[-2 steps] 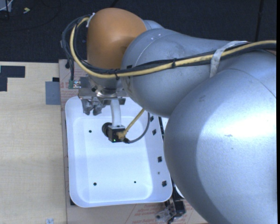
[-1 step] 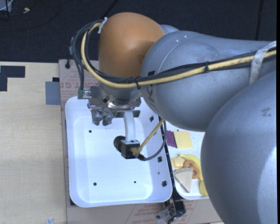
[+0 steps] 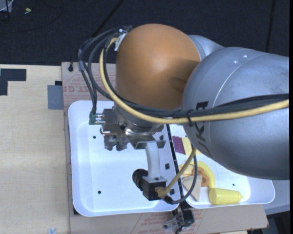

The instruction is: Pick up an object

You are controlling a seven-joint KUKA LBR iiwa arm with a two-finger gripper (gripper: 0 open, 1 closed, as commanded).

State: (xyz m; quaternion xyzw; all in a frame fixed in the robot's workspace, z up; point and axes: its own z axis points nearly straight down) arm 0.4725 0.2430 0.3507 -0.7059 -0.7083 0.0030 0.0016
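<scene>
My gripper [image 3: 115, 140] hangs under the orange wrist band, over the upper middle of the left white bin [image 3: 88, 179]. No object shows on the bare bin floor beneath it. In the right bin [image 3: 263, 195], past the divider, lie a yellow cone-shaped piece [image 3: 225, 196], a curved yellow piece [image 3: 205, 172], a pale beige wedge [image 3: 194, 188] and a purple piece [image 3: 177, 144] beside a pale yellow one [image 3: 187, 144]. The arm hides most of the right bin.
The big grey arm [image 3: 239, 111] covers the upper right of the view. A tan bench top [image 3: 24, 155] with dark marks lies left of the bins. A small metal fitting [image 3: 178, 221] sits at the bins' front edge.
</scene>
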